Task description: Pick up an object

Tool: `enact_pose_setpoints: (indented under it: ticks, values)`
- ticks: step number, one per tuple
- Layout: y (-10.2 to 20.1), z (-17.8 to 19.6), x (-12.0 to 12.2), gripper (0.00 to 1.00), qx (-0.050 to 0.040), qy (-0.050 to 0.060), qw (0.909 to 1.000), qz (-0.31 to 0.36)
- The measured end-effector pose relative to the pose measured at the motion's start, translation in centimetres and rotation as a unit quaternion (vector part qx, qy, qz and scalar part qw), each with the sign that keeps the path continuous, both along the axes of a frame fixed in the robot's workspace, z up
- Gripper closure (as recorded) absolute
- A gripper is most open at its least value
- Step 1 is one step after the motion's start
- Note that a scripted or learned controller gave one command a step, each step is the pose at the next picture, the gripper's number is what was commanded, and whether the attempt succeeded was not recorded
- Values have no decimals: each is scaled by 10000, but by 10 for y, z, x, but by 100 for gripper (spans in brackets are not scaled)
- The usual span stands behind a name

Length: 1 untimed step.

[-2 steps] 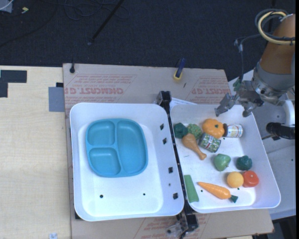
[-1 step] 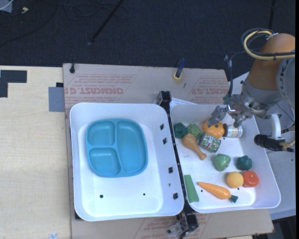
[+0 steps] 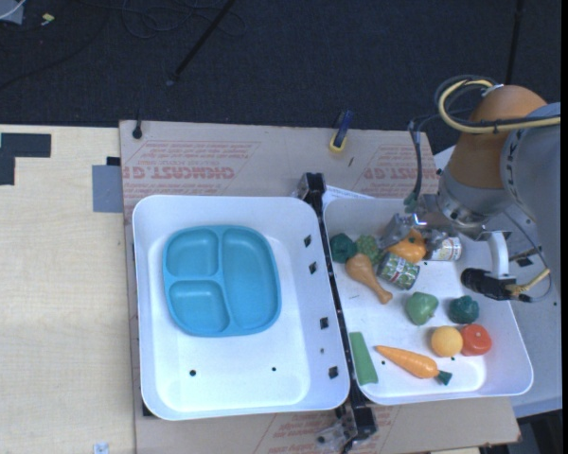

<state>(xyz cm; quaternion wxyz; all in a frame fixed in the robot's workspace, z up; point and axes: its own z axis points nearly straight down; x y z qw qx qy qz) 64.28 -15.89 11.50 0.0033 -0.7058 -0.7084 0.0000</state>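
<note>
Orange plastic piece [image 3: 409, 250] and a green-labelled can [image 3: 398, 270] are lying right under the gripper [image 3: 409, 231] in the right white bin [image 3: 511, 372]. Whether it is gripping cannot be told. Descending squarely onto one item, avoiding the drumstick-shaped toy [image 3: 368, 277] beside, seems wisest.

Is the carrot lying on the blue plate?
No, the carrot lies in the right bin, while the blue plate sits in the left one.

Glossy white plastic bins [image 3: 151, 348] (smooth), matt brown cardboard [image 3: 199, 164] beneath
</note>
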Motion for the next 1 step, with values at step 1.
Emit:
enact_pose_setpoints:
  ticks: [1]
  values:
    - [0,-1,4,0,-14,-70,10000,5]
